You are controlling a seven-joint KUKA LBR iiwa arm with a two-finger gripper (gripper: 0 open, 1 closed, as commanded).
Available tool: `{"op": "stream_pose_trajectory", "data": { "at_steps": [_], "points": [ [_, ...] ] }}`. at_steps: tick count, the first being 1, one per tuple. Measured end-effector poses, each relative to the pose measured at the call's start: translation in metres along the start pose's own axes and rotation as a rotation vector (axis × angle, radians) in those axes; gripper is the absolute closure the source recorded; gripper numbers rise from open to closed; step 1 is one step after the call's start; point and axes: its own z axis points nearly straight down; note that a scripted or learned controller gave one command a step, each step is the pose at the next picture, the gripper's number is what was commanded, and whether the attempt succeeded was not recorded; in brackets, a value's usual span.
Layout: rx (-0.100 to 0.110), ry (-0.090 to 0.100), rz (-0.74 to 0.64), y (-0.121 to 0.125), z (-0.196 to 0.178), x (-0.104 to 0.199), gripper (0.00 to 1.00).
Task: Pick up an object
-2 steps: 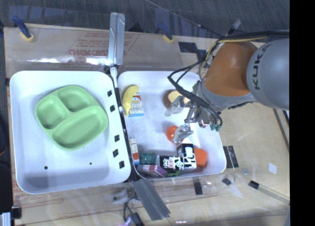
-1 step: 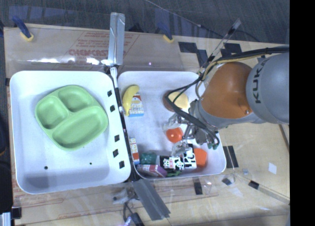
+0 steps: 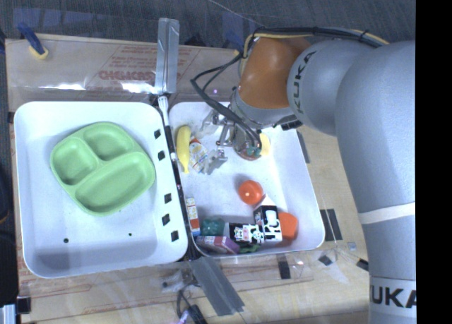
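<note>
My gripper (image 3: 220, 139) hangs low over the back of the right bin (image 3: 300, 174), below the orange wrist band. Its tips stand among a yellow banana (image 3: 183, 147), a small clear wrapped item (image 3: 201, 159) and a round brown-rimmed object (image 3: 248, 149) partly hidden behind the fingers. Nothing is seen held. Farther forward in the same bin lie an orange ball (image 3: 250, 191), a black-and-white box (image 3: 267, 225) over an orange fruit (image 3: 288, 225), a teal block (image 3: 211, 227) and a thin red-and-white stick (image 3: 191, 214).
The left bin (image 3: 35, 174) holds a green divided plate (image 3: 103, 167). A metal divider bar (image 3: 167, 61) runs between the bins at the back. The grey arm (image 3: 367, 118) covers the right side of the bench.
</note>
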Motion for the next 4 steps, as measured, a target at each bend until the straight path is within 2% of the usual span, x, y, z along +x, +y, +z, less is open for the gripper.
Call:
{"op": "stream_pose_trajectory", "data": {
  "at_steps": [1, 2, 3, 4],
  "points": [
    [0.001, 0.008, -0.181, -0.037, 0.001, 0.035, 0.0],
    [0.004, -0.006, 0.062, -0.038, -0.002, 0.122, 0.0],
    [0.002, 0.004, 0.203, -0.004, 0.001, 0.11, 0.0],
    [0.003, 0.007, 0.312, 0.002, 0.002, 0.059, 0.0]
  ]
}}
